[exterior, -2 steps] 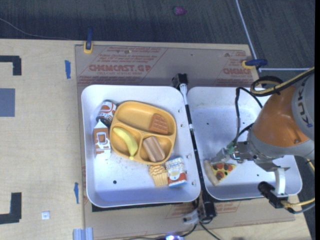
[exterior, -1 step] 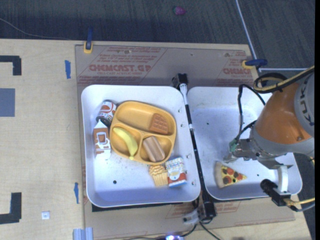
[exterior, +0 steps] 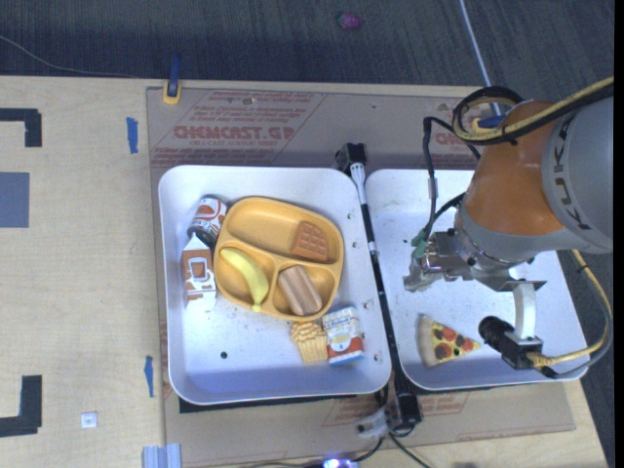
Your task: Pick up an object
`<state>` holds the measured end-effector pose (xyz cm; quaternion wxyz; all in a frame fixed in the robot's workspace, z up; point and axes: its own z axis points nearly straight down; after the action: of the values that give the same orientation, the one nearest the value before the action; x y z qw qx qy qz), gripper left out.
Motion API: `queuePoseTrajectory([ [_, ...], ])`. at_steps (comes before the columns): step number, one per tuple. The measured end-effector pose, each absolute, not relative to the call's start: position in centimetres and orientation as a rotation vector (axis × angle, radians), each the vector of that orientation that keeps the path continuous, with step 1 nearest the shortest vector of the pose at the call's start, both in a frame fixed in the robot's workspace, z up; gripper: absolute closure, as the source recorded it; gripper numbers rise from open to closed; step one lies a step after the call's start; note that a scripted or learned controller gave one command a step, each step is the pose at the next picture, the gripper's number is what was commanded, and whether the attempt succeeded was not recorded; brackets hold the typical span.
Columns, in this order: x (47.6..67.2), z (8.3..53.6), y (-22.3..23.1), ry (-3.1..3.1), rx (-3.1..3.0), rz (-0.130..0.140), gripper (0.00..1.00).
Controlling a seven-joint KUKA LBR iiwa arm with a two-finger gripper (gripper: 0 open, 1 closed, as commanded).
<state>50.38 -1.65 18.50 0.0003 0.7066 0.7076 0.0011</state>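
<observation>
A toy pizza slice [exterior: 444,340] lies flat near the front of the right bin [exterior: 390,195]. My gripper [exterior: 425,264] hangs over the left middle of that bin, just behind the slice and apart from it. The grey arm with its orange band [exterior: 512,188] covers the bin's right half. In the left bin [exterior: 180,354] a yellow divided plate [exterior: 255,221] carries a banana [exterior: 248,275], a sausage [exterior: 299,291] and a brown waffle [exterior: 312,242].
Left of the plate lie a small can [exterior: 206,218] and a brown-and-white carton [exterior: 197,272]. In front of the plate sit a crinkled yellow snack [exterior: 309,340] and a small box [exterior: 343,335]. A black divider rail [exterior: 369,247] separates the bins. A black cable end [exterior: 509,344] hangs by the pizza.
</observation>
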Motion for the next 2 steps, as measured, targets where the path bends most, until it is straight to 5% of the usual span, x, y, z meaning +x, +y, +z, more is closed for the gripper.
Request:
queuePoseTrajectory([
  [1,50.36,18.48,-1.71,2.222,2.220,0.002,0.00],
  [2,50.36,18.48,-1.71,2.222,2.220,0.002,0.00],
])
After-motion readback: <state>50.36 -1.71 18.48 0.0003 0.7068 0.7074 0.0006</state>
